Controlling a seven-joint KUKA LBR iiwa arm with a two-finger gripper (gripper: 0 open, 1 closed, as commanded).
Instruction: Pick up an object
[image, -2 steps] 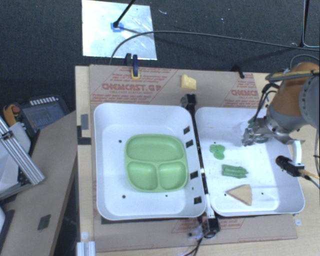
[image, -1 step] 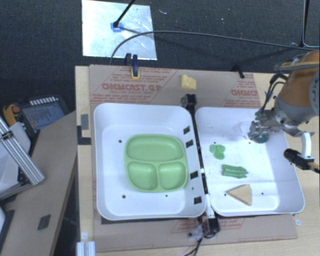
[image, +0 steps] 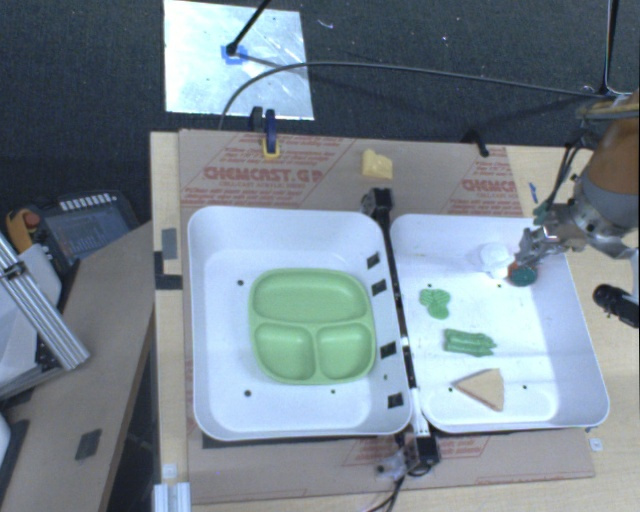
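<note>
My gripper hangs over the far right part of the right bin, reaching in from the right. Right under its tip lies a small dark green and red object, and a white lumpy object sits just left of it. Whether the gripper touches either one is unclear. Nearer the middle of this bin are a small green round piece, a long green piece and a tan wedge toward the front.
The left bin holds a light green divided plate. A black divider joins the two bins. A yellow block and a yellow-blue clamp sit on the cardboard behind them.
</note>
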